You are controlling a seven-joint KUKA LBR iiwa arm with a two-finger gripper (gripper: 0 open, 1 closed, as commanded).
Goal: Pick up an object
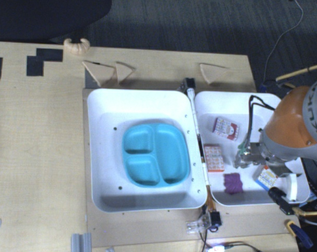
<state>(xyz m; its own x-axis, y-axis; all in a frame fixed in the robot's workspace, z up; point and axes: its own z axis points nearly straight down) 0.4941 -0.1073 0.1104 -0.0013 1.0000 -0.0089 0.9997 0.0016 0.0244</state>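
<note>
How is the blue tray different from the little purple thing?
The blue tray lies in the left bin; the purple thing lies in the right bin. The blue tray is much bigger. The blue tray has three compartments; the purple thing is a plain, squarish lump. Both rest on the white floor of a bin.

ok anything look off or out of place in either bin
Nothing stands out. The blue divided tray lies flat in the left bin, intact. In the right bin, the red-and-white packet, the small card and the purple object lie apart from one another, with nothing spilled. The gripper is over that bin.
</note>
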